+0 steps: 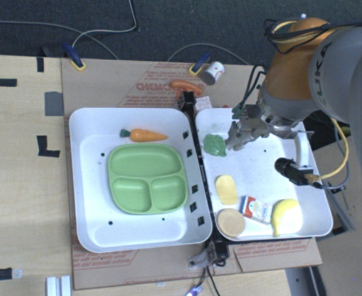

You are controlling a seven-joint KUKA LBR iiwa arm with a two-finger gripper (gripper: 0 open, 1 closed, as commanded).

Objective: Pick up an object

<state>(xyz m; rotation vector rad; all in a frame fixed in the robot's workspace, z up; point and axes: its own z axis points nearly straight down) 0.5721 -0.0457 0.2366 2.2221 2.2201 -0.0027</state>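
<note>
My gripper (235,139) hangs over the back left part of the right bin (319,227). Just to its left lies a small green leafy thing (214,145), close to the gripper tip; whether they touch cannot be made out. Further forward in the same bin lie a yellow oblong piece (226,189), a round tan disc (231,222), a small red and white packet (253,209) and a yellow lemon (285,215).
The left bin (85,227) holds a green divided plate (148,179) and a carrot (146,135) behind it. Beyond the bins, on the cardboard, lie an orange sausage (186,86) and a small white cylinder (213,73). The arm's grey and orange body (304,73) looms over the right bin's back.
</note>
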